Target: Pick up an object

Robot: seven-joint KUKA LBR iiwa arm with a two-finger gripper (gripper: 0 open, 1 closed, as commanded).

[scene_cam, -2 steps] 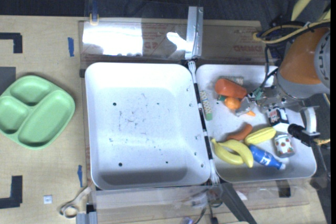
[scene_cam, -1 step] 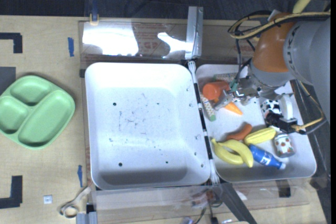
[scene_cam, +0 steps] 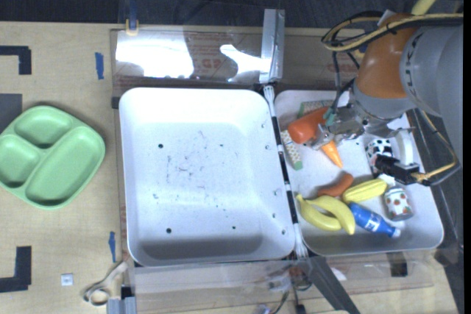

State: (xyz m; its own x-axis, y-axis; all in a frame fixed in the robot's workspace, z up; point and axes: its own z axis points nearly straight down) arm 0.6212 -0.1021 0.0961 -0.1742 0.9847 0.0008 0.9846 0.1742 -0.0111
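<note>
- Gripper [scene_cam: 333, 130] low in the right bin [scene_cam: 427, 232], finger state impossible to tell.
- Orange carrot [scene_cam: 333, 151] touching gripper, just below it.
- Yellow bananas [scene_cam: 327, 211] and blue bottle [scene_cam: 374, 221] well below gripper.

So the worktop [scene_cam: 59, 48] is light wood with a few black corner marks and bits of blue tape. Two shallow white bins sit on it side by side, the left bin [scene_cam: 199, 103] and the right bin [scene_cam: 430, 228], touching. A green divided plate [scene_cam: 48, 156] sits well off to the left.
</note>
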